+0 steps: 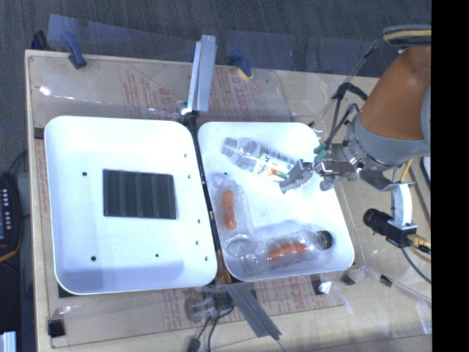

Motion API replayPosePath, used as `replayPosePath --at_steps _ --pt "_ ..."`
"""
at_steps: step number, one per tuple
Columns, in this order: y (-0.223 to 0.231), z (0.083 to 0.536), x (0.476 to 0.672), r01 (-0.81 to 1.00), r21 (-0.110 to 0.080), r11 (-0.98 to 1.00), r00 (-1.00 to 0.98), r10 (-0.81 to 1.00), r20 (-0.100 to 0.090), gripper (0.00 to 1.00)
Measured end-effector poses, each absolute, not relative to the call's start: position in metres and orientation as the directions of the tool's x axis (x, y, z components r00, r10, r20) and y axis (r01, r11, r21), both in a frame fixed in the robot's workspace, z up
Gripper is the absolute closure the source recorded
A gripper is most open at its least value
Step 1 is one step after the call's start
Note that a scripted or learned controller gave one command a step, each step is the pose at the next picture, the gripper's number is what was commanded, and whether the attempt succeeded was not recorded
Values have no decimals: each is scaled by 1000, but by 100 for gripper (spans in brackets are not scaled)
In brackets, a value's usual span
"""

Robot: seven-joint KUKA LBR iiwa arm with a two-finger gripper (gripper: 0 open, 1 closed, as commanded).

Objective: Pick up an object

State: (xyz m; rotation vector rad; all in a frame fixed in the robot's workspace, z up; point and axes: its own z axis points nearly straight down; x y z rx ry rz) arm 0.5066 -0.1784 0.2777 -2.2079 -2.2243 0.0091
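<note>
A clear plastic bottle (253, 155) with a printed label lies on its side in the upper part of the right bin (338, 218), its cap end toward the upper left and its lower end running down to the right. The gripper (296, 176) hangs just at that lower right end of the bottle, touching or nearly touching it; the bottle is beside the fingertips, not between them. Whether the jaws are apart or together cannot be told, since the fingers blur against the white bin floor. Below, near the bin's left wall, a clear packet with an orange piece inside (230, 207) lies lengthwise, and along the bottom wall a second clear bottle with orange contents and a dark cap (289, 246) lies on its side. The left bin (69, 255) holds a dark rectangular panel (139, 194) at its middle. The grey arm with its orange band (399, 97) reaches in from the right.
</note>
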Motion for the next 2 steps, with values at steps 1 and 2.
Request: replayPosePath --at_steps 1,2 --pt "-180 234 575 998 -9 64 -64 998 0 0" --pt "-209 174 609 986 -6 165 -165 986 2 0"
